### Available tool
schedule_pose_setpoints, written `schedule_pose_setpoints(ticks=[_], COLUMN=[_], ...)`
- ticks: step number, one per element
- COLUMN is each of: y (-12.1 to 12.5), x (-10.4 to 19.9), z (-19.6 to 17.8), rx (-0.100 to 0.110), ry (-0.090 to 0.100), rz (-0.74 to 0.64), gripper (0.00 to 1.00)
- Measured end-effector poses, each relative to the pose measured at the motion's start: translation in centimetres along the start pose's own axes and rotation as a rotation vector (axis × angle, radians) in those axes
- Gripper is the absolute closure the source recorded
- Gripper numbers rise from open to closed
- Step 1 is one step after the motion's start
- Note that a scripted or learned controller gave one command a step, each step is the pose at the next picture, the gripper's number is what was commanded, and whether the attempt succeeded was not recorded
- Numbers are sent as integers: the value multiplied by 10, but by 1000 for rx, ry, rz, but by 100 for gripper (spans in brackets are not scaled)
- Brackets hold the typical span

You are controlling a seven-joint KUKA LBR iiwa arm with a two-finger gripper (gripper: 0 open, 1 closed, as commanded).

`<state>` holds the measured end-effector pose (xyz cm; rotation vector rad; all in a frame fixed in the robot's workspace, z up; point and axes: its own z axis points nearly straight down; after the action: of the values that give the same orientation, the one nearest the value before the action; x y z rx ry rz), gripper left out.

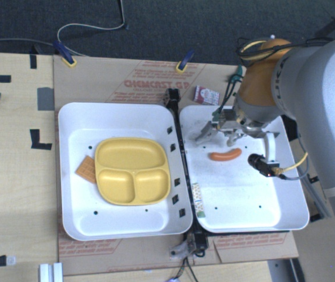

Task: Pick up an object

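Two shallow white plastic bins sit side by side on a sheet of brown printed cardboard [149, 84], the left bin [73, 157] and the right bin [255, 207] touching along a black clipped seam. Relative to that seam, a small orange-red sausage-shaped toy [224, 154] lies just to the right, on the right bin's floor in its upper half, apart from every wall. Above the sausage hangs the grey arm's two-finger gripper [221, 135], its metal fingers spread apart with nothing between them, their tips just above the toy but not touching it. Left of the seam, a yellow three-compartment plastic plate [133, 170] rests in the middle of the left bin, and a tan cracker-like square [86, 169] pokes out from under the plate's left edge.
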<state>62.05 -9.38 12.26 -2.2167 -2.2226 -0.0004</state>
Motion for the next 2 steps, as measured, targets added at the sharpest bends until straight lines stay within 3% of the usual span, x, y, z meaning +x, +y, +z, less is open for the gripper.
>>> schedule_pose_setpoints(ticks=[1,2], y=[0,0], x=[1,1], z=[-9,-9], rx=[1,1], ry=[2,2], rz=[-1,-1], gripper=[100,0])
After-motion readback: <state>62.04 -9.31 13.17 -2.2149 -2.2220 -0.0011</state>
